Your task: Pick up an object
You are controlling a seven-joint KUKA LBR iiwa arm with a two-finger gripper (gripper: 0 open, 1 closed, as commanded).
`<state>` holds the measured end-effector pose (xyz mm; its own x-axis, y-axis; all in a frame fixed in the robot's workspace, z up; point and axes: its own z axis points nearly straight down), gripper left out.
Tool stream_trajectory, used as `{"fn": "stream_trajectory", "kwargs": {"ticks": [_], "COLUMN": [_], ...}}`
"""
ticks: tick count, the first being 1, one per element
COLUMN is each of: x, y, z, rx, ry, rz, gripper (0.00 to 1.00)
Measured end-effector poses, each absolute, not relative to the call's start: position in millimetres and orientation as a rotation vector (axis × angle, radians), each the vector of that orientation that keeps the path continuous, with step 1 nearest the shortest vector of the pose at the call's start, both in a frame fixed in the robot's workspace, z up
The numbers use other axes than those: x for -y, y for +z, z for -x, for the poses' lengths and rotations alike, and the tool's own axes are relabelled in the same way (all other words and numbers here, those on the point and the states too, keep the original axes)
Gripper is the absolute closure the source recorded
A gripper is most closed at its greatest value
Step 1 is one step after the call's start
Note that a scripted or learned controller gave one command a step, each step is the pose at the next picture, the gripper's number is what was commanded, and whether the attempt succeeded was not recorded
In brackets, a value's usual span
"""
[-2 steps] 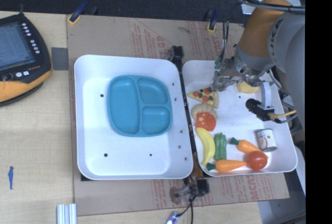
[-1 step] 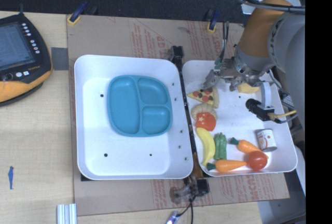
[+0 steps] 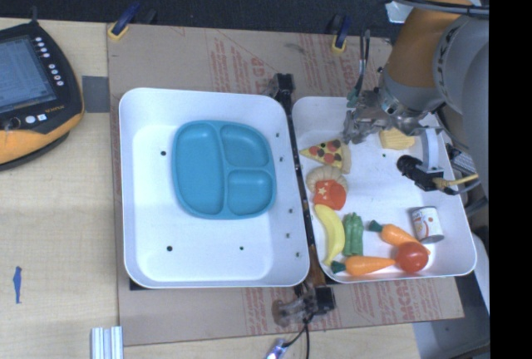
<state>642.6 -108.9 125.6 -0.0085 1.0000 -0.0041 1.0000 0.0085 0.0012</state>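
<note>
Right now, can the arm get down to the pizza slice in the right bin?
Probably yes. The pincer hangs just above and right of the pizza slice, and nothing lies on top of it; the tomato sits below it, apart.

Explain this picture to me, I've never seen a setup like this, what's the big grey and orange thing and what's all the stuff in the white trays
One camera looks down at a slant on a bench. The grey and orange thing is a robot arm reaching in from the right, with a two-finger gripper low over the right bin. That bin contains toy food: a pizza slice, a banana, a tomato, a carrot and a small can. The left bin holds a blue divided plate. At the far left lies the robot's handheld control pad. I see nothing between the fingers.
</note>
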Motion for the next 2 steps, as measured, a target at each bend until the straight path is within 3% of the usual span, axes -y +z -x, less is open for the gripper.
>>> {"fn": "stream_trajectory", "kwargs": {"ticks": [1,2], "x": [109,93], "y": [126,91], "z": [-642.5,-656.2], "rx": [-2.229,-2.226], "ry": [-0.004,-0.002], "rz": [-2.209,-2.215], "gripper": [0.00,0.00]}}
